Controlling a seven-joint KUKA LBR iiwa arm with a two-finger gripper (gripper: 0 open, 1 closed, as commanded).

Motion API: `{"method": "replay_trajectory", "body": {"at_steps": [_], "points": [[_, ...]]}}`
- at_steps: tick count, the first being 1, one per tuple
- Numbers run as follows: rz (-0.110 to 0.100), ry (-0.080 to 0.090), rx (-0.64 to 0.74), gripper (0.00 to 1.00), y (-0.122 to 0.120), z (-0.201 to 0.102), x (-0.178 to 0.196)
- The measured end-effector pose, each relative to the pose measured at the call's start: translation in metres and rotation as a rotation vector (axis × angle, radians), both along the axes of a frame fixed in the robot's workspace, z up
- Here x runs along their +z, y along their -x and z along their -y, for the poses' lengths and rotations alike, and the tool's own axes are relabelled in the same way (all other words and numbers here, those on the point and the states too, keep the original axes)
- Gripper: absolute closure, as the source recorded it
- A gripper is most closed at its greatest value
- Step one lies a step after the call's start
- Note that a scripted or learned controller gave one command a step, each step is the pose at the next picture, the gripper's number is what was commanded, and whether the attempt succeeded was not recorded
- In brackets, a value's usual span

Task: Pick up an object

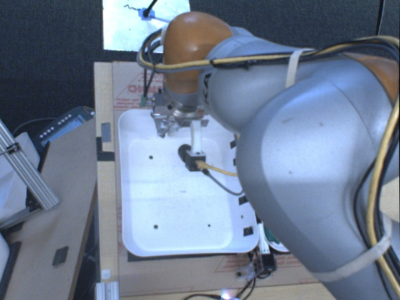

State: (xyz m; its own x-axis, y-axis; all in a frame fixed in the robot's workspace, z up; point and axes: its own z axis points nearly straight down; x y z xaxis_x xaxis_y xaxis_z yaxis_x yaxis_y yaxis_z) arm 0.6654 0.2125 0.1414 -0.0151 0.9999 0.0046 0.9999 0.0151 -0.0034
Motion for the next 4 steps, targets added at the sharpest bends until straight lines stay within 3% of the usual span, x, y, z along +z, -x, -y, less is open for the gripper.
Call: {"method": "replay_trajectory", "body": {"at_steps": [1, 2, 3, 4], "points": [[0.004, 0.005, -0.015, 1.0, -0.003, 0.028, -0.009], [0.021, -0.002, -0.009, 1.0, 0.006, 0.015, 0.18], [-0.005, 0.005, -0.007, 1.0, 0.023, -0.024, 0.057], [-0.001, 0.006, -0.015, 1.0, 0.021, -0.015, -0.018]]}}
